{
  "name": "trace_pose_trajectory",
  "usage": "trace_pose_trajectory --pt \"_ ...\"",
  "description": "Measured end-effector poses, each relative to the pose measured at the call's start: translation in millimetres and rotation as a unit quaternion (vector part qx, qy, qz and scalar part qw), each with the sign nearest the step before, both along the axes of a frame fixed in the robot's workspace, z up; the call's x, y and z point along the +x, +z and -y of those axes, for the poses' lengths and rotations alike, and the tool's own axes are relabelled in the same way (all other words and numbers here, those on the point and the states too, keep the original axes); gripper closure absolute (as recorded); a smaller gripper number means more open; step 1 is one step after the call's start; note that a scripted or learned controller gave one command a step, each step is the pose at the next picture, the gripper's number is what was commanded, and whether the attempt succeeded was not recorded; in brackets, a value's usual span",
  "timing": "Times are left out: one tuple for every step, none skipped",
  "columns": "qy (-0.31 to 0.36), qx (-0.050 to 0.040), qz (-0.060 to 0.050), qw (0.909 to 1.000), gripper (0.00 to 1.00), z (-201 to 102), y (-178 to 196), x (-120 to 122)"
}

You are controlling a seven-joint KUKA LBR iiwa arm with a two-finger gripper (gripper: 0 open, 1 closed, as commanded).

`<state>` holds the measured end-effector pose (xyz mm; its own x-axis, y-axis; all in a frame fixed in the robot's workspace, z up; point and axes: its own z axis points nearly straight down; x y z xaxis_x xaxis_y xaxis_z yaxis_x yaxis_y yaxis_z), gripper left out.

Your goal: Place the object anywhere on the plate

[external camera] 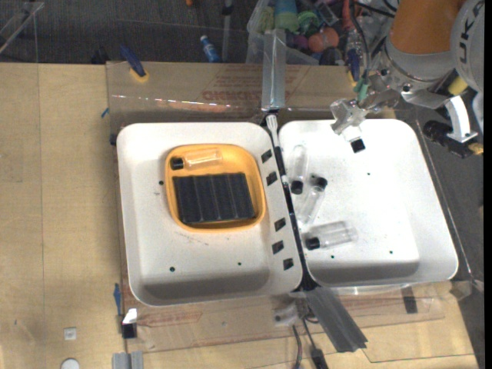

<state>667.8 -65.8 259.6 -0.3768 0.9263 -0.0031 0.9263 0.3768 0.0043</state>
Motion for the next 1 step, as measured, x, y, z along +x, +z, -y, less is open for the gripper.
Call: trace_pose_trajectory --pt "0.146 -0.0005 0.001 0.9892 1.0 10.5 27.4 -0.1"
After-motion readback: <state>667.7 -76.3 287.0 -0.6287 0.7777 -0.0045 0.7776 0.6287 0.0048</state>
